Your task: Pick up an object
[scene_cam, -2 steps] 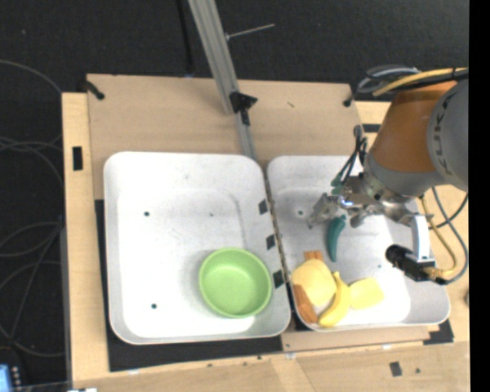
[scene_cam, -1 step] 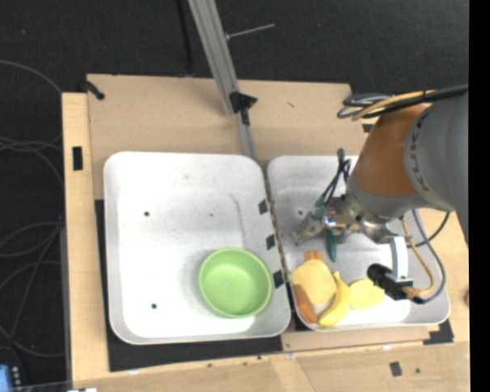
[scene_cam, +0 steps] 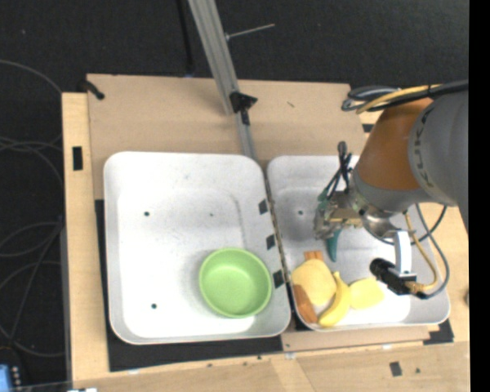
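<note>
Yellow and orange toys (scene_cam: 331, 291) lie heaped at the right bin's (scene_cam: 298, 178) near edge.

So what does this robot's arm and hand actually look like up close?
The arm is a thick, rounded grey tube with a broad orange band above the wrist. Thin black and yellowish cables loop around its lower end. The hand is a small metal piece with teal-tinted tips and dark wires running up from it.

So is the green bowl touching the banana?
Apart. The camera view shows the bowl in the left bin and the banana in the right bin, with both bins' rims between them.
</note>
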Tool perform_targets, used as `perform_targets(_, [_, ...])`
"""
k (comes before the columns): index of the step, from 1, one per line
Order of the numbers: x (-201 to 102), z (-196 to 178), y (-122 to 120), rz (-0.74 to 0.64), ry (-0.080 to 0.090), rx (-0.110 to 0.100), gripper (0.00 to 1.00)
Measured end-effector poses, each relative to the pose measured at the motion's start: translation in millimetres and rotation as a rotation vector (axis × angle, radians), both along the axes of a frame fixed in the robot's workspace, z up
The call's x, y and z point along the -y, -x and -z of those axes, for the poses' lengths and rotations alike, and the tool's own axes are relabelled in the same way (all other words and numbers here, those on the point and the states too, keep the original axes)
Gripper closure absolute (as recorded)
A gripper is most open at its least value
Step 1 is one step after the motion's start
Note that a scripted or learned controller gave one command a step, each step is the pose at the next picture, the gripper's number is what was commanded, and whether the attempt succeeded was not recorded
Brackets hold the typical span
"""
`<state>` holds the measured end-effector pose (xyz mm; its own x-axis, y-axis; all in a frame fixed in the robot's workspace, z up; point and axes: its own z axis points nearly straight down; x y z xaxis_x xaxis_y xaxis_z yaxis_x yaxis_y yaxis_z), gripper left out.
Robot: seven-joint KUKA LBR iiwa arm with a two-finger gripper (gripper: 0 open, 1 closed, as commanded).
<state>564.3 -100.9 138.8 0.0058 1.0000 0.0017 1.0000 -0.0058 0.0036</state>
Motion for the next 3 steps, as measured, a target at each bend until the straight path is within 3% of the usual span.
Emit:
perform_targets(2, [-1,-93,6,-0.009,0.002,0.003,1.0])
perform_targets(3, [-44,-99,3,-0.01,0.0,-0.001,1.0])
